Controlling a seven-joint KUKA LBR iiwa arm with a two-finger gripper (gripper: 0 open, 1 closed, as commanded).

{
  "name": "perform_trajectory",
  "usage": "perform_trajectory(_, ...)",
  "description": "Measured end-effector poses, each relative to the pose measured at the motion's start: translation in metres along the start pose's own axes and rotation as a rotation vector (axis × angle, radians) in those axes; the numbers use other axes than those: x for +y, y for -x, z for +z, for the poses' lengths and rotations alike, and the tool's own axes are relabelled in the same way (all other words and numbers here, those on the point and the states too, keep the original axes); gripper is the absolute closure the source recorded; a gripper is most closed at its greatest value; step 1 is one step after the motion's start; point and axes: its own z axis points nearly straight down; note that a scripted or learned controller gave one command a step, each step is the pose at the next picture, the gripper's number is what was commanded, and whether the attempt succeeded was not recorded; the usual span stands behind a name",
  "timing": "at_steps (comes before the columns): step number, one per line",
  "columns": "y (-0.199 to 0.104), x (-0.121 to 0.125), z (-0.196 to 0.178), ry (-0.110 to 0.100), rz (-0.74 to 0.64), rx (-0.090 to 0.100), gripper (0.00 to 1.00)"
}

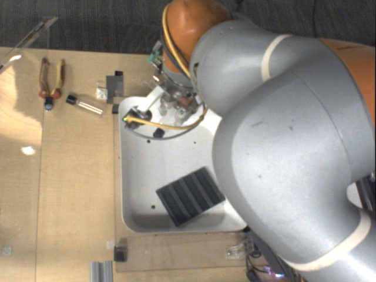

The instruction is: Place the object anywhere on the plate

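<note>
I see the black ribbed rectangular block [190, 196] lying flat at centre frame in the shallow white bin [136, 216]; I judge it light, stiff, best pinched across its short sides; the two-finger gripper [170, 101] hangs upper centre; I cannot tell its opening.

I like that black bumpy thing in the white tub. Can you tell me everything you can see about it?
The black ridged block is a flat, dark rectangle with raised stripes running along its top, so it looks like rubber or plastic. It lies flat on the floor of the white bin, turned at a slant, near the bin's lower edge. Nothing is gripping it. Its right end lies by the big grey arm, which reaches over the bin above it.
</note>
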Motion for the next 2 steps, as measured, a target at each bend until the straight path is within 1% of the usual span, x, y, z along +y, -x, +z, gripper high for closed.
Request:
perform_trajectory(1,-0.022,-0.025,-0.121,0.001,-0.139,0.002,1.00)
perform_trajectory(2,-0.008,-0.037,0.024,-0.003,-0.276,-0.002,1.00)
